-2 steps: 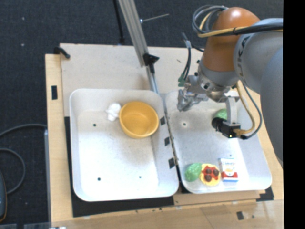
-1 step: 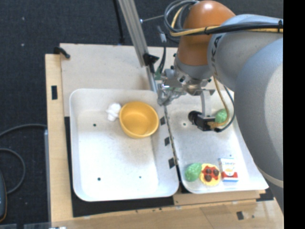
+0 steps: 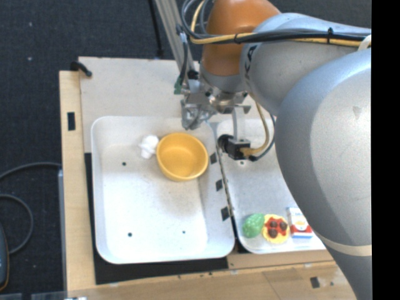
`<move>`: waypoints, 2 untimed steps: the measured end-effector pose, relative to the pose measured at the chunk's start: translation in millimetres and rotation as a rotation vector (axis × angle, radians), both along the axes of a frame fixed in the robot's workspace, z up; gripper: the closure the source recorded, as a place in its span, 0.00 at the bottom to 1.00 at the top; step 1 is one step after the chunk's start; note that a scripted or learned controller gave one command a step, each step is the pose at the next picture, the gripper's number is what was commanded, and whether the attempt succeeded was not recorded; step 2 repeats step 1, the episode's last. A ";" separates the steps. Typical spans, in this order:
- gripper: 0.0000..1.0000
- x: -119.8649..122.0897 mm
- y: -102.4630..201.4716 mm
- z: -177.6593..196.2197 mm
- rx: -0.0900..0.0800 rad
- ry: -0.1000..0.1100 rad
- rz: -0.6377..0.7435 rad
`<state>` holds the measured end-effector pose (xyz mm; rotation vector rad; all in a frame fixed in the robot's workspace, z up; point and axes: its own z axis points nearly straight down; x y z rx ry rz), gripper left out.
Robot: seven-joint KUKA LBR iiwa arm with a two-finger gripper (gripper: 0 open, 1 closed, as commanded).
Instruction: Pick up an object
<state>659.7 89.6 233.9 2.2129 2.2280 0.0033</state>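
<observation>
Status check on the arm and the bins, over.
End effector low over left bin's far edge, just behind yellow bowl. White crumpled piece touching bowl's left side. Green, red and small box items in right bin's near corner. Nothing seen held.

You look down from one fixed camera above the bench [image 3: 125, 86], tilted at a slant so both white bins sit in frame: the left bin [image 3: 112, 186] whole, the right bin [image 3: 250, 242] partly hidden. The arm [image 3: 312, 92] looms close, entering from your right.
</observation>
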 end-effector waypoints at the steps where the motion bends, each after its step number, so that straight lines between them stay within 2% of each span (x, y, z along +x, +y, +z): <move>1: 0.00 -0.7 -4.2 0.4 -0.004 0.002 -0.002; 2: 0.00 -0.7 -4.2 0.4 -0.004 0.002 -0.002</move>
